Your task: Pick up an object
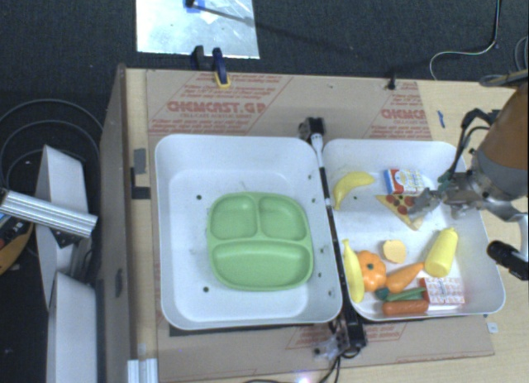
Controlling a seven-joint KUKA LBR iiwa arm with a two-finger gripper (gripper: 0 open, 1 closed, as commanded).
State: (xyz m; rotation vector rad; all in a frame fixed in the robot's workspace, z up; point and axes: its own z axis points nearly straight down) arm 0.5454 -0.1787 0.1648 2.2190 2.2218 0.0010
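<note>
The right bin (488, 286) holds several toy foods. A yellow banana (353, 184) lies at its upper left, with a red, white and blue carton (403, 180) and a pizza slice (401, 206) to its right. Lower down are a yellow corn cob (440, 251), a round orange slice (395, 251), an orange pepper (373, 270), a carrot (405, 275), a red sausage (404, 308) and a small printed box (445, 290). My gripper (429, 198) reaches in from the right, low over the pizza slice's right end and just below the carton. I see nothing lifted.
The left bin (178, 174) carries a green divided plate (259, 238). A raised divider (326, 208) with a clamp runs between the bins. The grey and orange arm (502, 154) hangs over the right bin's right rim. Cardboard surrounds both bins.
</note>
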